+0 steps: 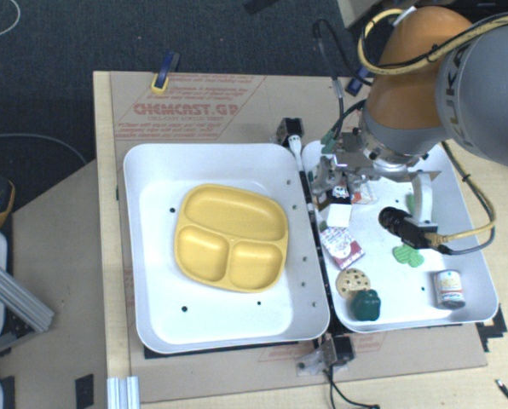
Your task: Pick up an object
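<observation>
Dark carpet surrounds the counter. Beside the yellow tray, in the right bin, the gripper hangs low over crowded packets; whether it is open I cannot tell. It may clip the bin wall or snag two items.

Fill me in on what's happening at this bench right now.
A grey and orange robot arm reaches in over the right bin, its gripper low at that bin's far left corner, above some small packets. Whether it has hold of anything cannot be told. Further along the bin lie a cookie, a dark green piece, a light green piece and a small jar. The left bin holds a yellow divided plate.
</observation>
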Controlling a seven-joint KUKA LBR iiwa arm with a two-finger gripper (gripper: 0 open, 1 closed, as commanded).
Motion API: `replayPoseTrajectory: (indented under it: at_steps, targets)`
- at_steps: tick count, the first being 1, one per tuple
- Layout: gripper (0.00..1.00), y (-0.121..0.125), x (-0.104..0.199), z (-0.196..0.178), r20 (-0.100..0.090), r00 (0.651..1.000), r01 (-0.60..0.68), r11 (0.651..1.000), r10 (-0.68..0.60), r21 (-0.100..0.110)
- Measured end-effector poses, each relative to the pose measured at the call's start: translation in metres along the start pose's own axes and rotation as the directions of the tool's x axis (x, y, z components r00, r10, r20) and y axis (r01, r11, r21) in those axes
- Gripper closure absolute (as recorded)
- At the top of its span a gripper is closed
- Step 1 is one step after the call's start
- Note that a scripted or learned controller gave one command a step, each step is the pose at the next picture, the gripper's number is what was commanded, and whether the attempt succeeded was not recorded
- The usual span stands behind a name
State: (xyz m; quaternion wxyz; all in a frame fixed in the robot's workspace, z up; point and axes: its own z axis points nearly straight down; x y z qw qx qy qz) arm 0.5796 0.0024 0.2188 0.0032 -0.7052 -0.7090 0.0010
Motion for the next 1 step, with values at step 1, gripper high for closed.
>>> replayPoseTrajectory:
  at_steps: [1]
  targets:
    - [1.00, -0.0076, 0.0017, -0.0156, 0.002, 1.000, -0.004, 1.000, 0.004, -0.008]
